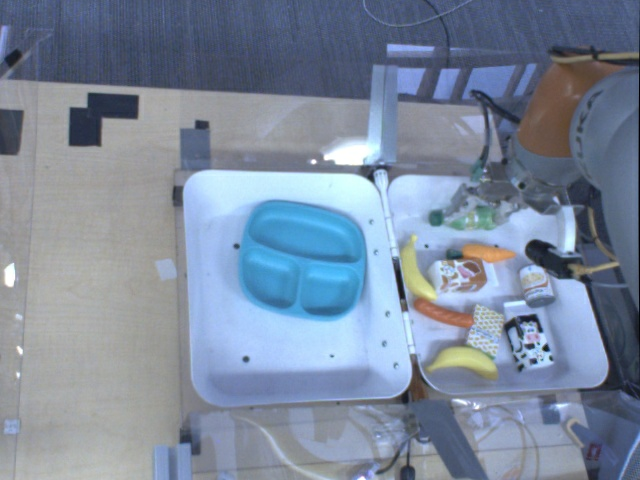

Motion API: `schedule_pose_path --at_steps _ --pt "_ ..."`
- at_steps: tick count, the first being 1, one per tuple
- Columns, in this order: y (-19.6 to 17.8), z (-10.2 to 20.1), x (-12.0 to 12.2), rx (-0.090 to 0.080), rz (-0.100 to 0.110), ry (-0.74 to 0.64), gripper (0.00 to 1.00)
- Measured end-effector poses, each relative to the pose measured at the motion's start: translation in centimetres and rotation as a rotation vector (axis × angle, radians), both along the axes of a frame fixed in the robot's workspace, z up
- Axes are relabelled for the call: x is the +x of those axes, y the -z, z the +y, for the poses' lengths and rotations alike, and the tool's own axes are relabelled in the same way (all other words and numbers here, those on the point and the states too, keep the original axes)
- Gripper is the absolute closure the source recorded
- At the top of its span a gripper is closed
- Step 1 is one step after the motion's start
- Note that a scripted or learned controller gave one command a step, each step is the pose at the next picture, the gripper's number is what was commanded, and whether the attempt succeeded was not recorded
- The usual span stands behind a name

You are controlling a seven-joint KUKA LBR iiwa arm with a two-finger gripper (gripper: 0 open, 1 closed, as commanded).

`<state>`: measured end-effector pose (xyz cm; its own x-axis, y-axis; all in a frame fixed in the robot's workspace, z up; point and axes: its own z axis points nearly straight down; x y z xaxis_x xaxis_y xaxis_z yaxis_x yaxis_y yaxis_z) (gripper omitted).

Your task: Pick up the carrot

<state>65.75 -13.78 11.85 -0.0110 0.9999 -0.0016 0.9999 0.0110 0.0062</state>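
Camera view: wooden bench (90,268), grey carpet (200,28) behind.

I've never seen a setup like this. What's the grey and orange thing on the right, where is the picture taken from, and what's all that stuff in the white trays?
One camera looks down at a slant on a bench with two shallow white bins. The grey and orange shape is a robot arm; its gripper is over the right bin, by a green bottle. That bin holds the carrot it should pick up, two bananas, a small can and some packets. The left bin holds a blue divided plate. I can't tell whether anything is gripped.
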Motion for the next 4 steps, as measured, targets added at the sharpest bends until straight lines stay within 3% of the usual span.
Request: schedule_pose_path --at_steps 1,2,3,4 --pt "-5.7 0.8 -1.4 0.0 -0.002 -0.031 0.0" --pt "-0.4 -2.7 1.2 -0.001 0.002 -0.023 0.0" --pt "-4.2 -0.3 0.3 -0.001 -0.001 -0.054 0.0" --pt "-2.1 -1.1 1.3 -0.002 -0.001 -0.171 0.0"
